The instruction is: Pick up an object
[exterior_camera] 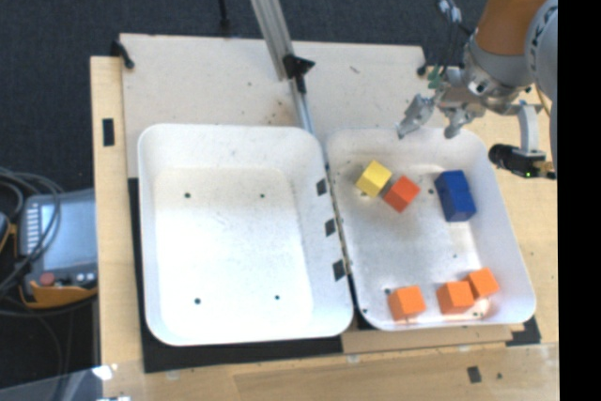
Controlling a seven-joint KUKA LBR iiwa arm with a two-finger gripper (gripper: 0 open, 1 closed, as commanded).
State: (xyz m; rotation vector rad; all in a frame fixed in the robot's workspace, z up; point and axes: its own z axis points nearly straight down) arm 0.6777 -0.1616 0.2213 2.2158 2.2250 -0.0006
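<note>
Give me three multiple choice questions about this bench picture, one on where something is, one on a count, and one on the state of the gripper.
1. Where is the blue block?
A. right bin
B. left bin
C. on the bench outside the bins

2. How many orange blocks lie along the right bin's near edge?
A. one
B. three
C. five

3. What is the gripper doing?
A. holding the yellow block
B. open over the right bin's far edge, holding nothing
C. pressing on the blue block

Answers:
1 A: it lies in the right bin, right of the red block.
2 B: three sit in a row there.
3 B: the fingers stand spread with nothing between them; the yellow block lies below.
</note>
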